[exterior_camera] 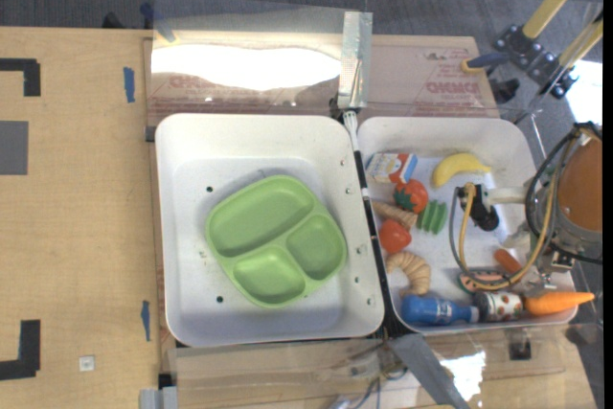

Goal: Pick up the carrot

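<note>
Carrot (560,303) lies against the right bin's (450,131) front rim, apparently touching it.

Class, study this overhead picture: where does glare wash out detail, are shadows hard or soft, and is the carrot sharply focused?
In the camera view, glare whitens the clear panel behind the left bin; shadows inside both bins are faint and soft; the carrot, at the right bin's near edge, looks slightly blurred but readable by its orange colour.

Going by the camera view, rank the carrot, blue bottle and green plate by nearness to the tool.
1. Carrot, lower right corner of the right bin, beside the tool.
2. Blue bottle, same bin, lower left.
3. Green plate, in the left bin.
</note>
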`<state>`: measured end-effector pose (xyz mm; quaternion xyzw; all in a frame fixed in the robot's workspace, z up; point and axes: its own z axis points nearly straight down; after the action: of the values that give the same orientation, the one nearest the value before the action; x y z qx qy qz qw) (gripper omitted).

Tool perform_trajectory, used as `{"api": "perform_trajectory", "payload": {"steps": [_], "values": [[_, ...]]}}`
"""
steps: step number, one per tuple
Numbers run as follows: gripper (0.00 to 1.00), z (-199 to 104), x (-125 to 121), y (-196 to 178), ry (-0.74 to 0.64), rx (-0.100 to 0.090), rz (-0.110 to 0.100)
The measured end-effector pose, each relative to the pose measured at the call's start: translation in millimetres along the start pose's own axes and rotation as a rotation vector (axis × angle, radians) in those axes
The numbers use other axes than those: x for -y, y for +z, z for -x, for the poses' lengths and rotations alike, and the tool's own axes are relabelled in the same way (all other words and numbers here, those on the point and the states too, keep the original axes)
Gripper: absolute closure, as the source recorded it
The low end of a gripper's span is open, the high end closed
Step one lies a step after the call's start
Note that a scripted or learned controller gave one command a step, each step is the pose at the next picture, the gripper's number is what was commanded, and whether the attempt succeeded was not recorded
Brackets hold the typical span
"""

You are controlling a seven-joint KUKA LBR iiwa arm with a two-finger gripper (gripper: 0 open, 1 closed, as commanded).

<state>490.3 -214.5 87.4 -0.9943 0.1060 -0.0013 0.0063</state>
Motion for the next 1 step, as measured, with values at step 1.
{"api": "perform_trajectory", "payload": {"steps": [1], "values": [[0.0,-23.3,94.9,-0.2,-0.019,-0.005,0.007]]}}
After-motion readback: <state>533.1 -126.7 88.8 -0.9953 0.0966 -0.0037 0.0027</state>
